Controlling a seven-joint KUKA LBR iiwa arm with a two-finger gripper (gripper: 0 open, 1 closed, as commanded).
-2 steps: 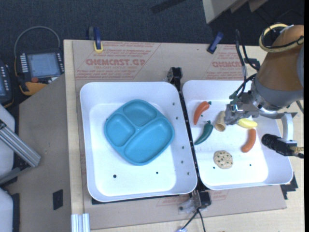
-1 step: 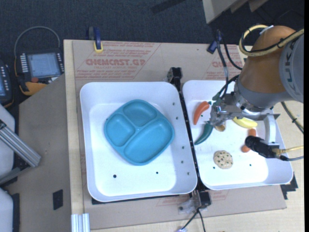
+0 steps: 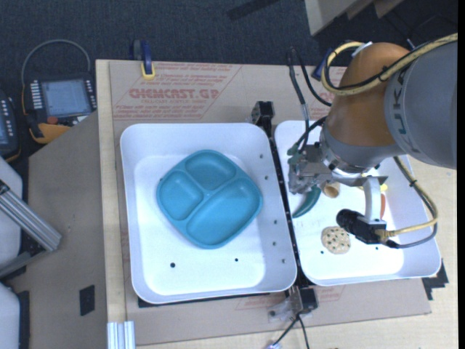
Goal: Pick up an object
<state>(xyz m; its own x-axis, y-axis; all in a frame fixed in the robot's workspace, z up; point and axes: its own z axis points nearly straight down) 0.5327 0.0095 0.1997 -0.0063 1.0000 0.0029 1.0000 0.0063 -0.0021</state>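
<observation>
Care: the claw (image 3: 299,182), open or closed I cannot tell, hangs just over the teal piece (image 3: 308,201), so it should descend straight and centred, clear of the bin wall (image 3: 296,233) beside it.

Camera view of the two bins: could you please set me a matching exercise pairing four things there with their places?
Things:
1. blue divided plate
2. cookie
3. teal curved object
4. yellow clip

Places:
A. in the right bin, toward the view's bottom edge
B. on the board, outside both bins
C. middle of the left bin
D. in the right bin, by its left wall

Pairs: 1-C, 2-A, 3-D, 4-B
</observation>
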